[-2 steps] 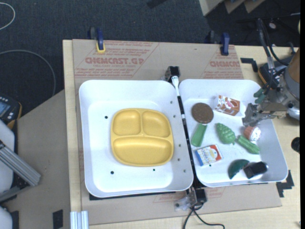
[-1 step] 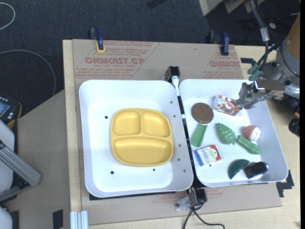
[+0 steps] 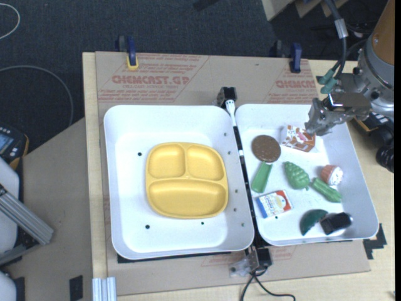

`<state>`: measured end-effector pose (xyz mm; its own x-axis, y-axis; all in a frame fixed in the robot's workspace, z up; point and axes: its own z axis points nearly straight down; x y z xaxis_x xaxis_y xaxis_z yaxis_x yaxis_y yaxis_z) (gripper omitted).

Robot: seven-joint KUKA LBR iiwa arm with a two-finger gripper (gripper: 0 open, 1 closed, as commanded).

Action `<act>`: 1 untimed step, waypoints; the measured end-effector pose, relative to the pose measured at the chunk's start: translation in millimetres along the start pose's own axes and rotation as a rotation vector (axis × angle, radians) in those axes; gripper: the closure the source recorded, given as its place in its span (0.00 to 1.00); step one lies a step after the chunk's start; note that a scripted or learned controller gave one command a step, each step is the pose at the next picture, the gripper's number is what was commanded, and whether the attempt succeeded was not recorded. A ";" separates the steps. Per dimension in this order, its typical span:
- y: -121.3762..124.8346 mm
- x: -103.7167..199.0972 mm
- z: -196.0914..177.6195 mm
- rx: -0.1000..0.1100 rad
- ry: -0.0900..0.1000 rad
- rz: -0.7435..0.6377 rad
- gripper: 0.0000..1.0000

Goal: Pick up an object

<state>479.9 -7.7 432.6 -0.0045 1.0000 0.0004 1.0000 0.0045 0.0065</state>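
In the right white bin point(image 3: 363, 196), nearest the camera, a dark teal curved piece point(image 3: 311, 219) touches a small black block point(image 3: 336, 222) at about 5 o'clock. A white card with red and blue print point(image 3: 274, 204) lies beside them. Toward the middle are a green cylinder point(image 3: 260, 177), a green leafy toy point(image 3: 296, 174) and a round brown disc point(image 3: 266, 148). A red and white crumpled packet point(image 3: 298, 138) lies at 12 o'clock, just beside the hand point(image 3: 316, 125); whether the hand is open or closed cannot be told. The left white bin point(image 3: 119, 168) holds a yellow divided plate point(image 3: 186, 180).
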 end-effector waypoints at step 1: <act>-1.1 -24.9 34.5 0.011 -0.001 0.008 1.00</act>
<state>479.1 -32.6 398.1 0.0038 1.0000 -0.0004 1.0000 -0.0038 -0.0040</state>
